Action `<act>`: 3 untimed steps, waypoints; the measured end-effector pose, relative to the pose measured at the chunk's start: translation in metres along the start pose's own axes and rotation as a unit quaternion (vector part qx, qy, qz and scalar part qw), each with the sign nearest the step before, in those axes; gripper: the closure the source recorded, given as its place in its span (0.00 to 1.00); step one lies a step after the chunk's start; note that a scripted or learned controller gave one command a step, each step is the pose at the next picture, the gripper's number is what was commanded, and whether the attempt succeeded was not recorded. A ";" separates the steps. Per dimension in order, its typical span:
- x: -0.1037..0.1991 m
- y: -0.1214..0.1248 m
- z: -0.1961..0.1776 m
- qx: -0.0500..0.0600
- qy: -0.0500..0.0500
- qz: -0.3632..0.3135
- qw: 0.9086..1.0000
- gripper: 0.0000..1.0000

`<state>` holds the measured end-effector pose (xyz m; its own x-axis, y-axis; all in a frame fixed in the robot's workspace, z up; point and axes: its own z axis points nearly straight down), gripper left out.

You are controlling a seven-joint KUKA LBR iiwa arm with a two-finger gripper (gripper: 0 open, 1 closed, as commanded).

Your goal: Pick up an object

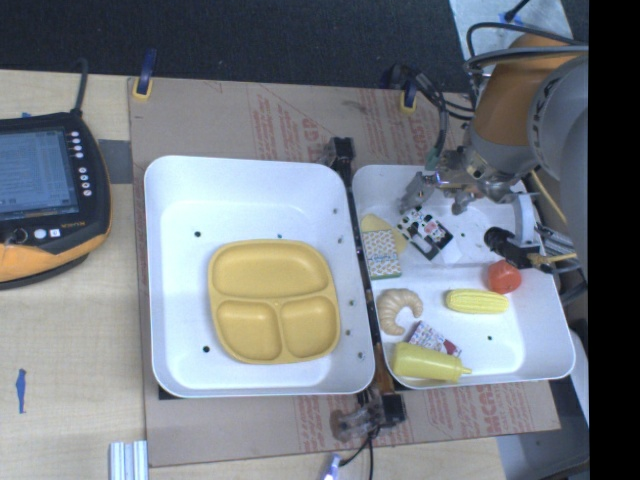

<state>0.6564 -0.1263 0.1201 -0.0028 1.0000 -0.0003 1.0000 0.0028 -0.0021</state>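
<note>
My gripper point(437, 206) hangs over the far left part of the right bin point(540, 358), open, with nothing between its fingers. Just below it lies a small black-and-white patterned item point(427, 234). In the same bin lie a pale patterned box point(381, 252), a croissant point(399, 308), a corn cob point(475, 302), a red tomato point(504, 277), a yellow bottle point(428, 364) and a small red-and-white packet point(434, 339). The grey arm with its orange band point(510, 93) comes in from the upper right.
The left bin point(180, 218) holds a yellow divided plate point(272, 300). A tablet in an orange case point(45, 193) rests on the bench at the far left. Clamps point(342, 152) sit where the two bins meet.
</note>
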 end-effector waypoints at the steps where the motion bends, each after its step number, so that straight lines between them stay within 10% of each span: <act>1: 0.004 -0.020 0.028 0.000 0.000 -0.001 1.000 0.00; 2: 0.002 -0.019 0.017 0.001 -0.001 -0.002 1.000 1.00; 3: 0.067 -0.033 -0.073 0.000 0.000 -0.001 1.000 1.00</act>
